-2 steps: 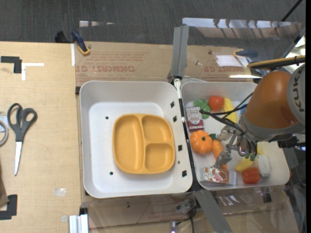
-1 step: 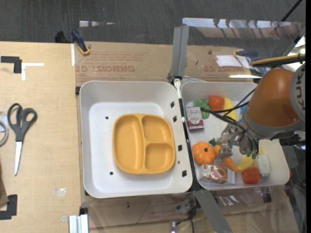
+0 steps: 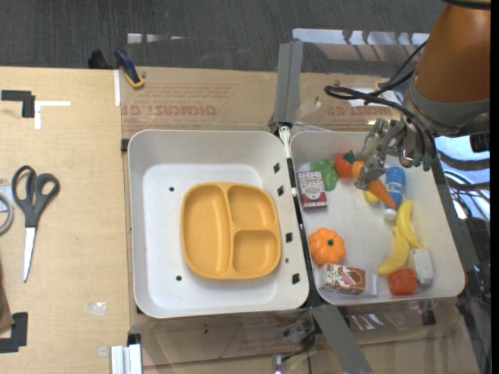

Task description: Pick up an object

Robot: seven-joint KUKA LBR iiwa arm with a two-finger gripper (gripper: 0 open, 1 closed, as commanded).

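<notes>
We see the grey arm with the orange band [image 3: 460,53] reaching in from the right, its two-finger gripper [image 3: 369,179] low over the back of the right white bin [image 3: 448,287]. Finger state: we cannot tell; the tips blur into the clutter under them. Nothing visibly sits between the fingers, so we don't call anything held. Right under or beside the tips lies an orange carrot-shaped toy [image 3: 380,192], with a blue bottle-like item [image 3: 395,181] touching it on the right; whether the gripper touches either, we cannot tell. Just left of the gripper: a small orange-red round item [image 3: 345,164] and a green leafy-looking toy [image 3: 325,174]. Next to the green one, against the bin's left wall, a small red-and-white carton [image 3: 313,189]. Mid-bin: an orange plastic pumpkin [image 3: 327,245], apart from the rest. Front of bin: a flat brown-and-white snack packet [image 3: 345,279]. Along the right side: a yellow plastic banana [image 3: 400,240], its lower end near a red tomato-like toy [image 3: 403,281] and a small white block [image 3: 423,263]. The left white bin [image 3: 148,209] holds a yellow three-compartment plastic tray [image 3: 231,230], lying flat in the middle. On the wooden benchtop [image 3: 70,271] far left: grey-handled scissors [image 3: 33,209], well apart from both bins.
</notes>
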